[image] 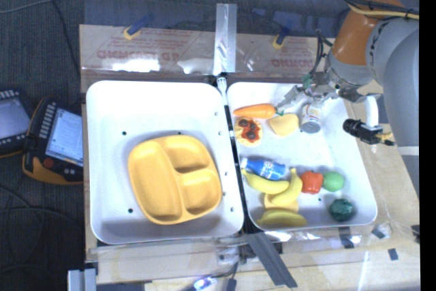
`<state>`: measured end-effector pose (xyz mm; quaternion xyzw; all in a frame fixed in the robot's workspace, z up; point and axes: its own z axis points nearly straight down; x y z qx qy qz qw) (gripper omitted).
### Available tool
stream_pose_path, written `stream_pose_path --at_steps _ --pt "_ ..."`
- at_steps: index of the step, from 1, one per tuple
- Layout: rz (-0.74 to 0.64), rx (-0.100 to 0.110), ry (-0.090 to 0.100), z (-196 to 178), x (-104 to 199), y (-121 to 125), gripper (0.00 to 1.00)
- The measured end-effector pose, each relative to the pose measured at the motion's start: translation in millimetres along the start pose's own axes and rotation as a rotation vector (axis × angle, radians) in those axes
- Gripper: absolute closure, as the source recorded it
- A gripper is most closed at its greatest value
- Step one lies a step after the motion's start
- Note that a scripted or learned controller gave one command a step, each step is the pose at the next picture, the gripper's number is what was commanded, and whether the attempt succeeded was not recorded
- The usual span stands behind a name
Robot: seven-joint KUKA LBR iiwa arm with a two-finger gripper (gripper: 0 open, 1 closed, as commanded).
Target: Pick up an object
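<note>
My gripper (304, 97) hangs low over the back of the right bin (354, 146), below the orange-banded wrist (354, 37). Just under it lie a pale yellow wedge (284, 124) and a small silver can (311, 121). An orange carrot (254, 110) and a dark round piece with red spots (248, 131) lie to its left. Nearer the front are a blue bottle (266, 167), yellow bananas (281, 195), a red pepper (311, 181), a light green ball (333, 181) and a dark green lump (342, 208). Nothing visibly hangs from the gripper.
The left bin (109, 112) holds a yellow divided plate (175, 177). The divider between the bins (233, 160) runs down the middle. A tablet and an orange-cased pendant (58, 140) lie off the bench to the left. A black fitting (364, 129) sticks out beside the arm.
</note>
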<state>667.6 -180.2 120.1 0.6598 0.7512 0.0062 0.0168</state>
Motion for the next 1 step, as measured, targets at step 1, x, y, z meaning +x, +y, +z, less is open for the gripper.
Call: stream_pose_path --at_steps 1 --pt "0.040 -0.013 0.004 4.5 -26.6 -7.9 0.00"
